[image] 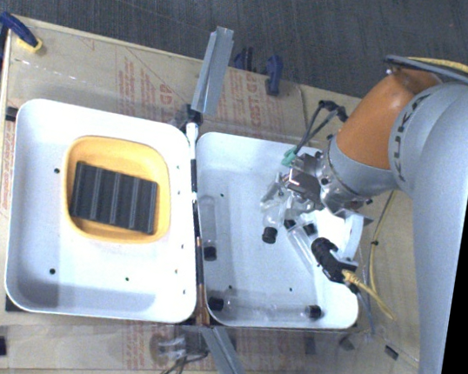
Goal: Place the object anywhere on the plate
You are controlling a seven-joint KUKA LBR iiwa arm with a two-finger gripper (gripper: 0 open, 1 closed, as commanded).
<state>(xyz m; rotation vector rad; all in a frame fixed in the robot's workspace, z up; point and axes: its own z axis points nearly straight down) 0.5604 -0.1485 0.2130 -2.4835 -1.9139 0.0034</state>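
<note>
A yellow plate (124,156) with a dark ridged centre lies in the left bin (26,246). My gripper (277,217) hangs low over the middle of the right bin (236,288), well to the right of the plate. A small black thing (269,234) shows just below the gripper's tip, against the bin floor. Whether the gripper holds it or it rests on the floor is too small to tell.
The raised wall between the two bins (194,219) stands between gripper and plate. Small dark studs (209,253) dot the right bin's edges. Blue clamps (274,72) and a metal bracket (213,68) sit on the bench behind the bins.
</note>
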